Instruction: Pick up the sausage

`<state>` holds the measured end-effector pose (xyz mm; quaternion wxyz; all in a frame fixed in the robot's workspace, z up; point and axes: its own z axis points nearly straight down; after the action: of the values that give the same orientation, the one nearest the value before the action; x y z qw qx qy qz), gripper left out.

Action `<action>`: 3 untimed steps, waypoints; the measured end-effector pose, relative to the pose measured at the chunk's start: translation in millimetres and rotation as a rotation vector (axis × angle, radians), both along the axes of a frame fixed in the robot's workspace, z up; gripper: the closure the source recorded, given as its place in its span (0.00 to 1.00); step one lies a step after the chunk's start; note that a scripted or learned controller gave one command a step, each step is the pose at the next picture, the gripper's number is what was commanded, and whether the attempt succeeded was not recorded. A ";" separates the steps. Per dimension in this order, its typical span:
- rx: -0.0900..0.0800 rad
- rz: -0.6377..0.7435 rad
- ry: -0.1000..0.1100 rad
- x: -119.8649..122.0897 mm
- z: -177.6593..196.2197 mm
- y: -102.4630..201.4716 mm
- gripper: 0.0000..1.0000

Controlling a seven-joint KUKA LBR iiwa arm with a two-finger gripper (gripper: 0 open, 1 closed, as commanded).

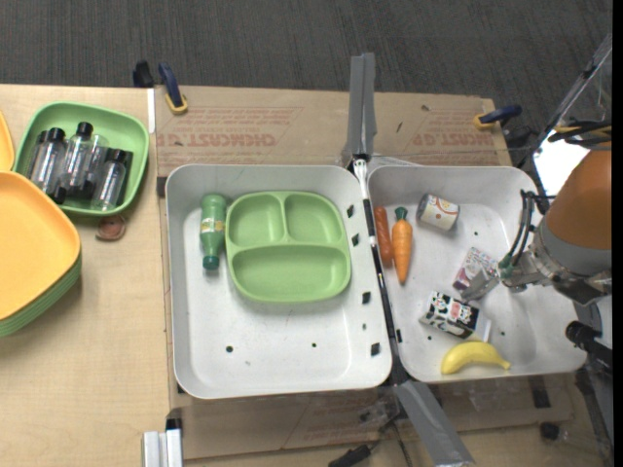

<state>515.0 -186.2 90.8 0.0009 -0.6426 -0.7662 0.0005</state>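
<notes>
Hand low in right bin, finger state unclear. One sausage, one carrot, one banana; left bin: one bottle.

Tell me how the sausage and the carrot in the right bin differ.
The sausage is plain reddish-orange with no top; the carrot is brighter orange with a green top at its far end. The sausage lies against the bin's left wall; the carrot lies on its inner side, toward the can. The carrot tapers; the sausage looks even in width. Both lie flat, side by side, lengthwise.
</notes>
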 end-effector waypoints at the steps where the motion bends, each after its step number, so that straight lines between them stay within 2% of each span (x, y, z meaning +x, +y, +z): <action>1: -0.002 -0.074 -0.001 29.6 105.2 -29.2 0.00; 2: 0.000 -0.023 -0.001 -6.2 0.3 -20.8 0.00; 3: -0.001 -0.027 -0.001 -6.3 9.1 -21.6 1.00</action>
<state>508.7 -207.8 99.9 0.0004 -0.6530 -0.7574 0.0004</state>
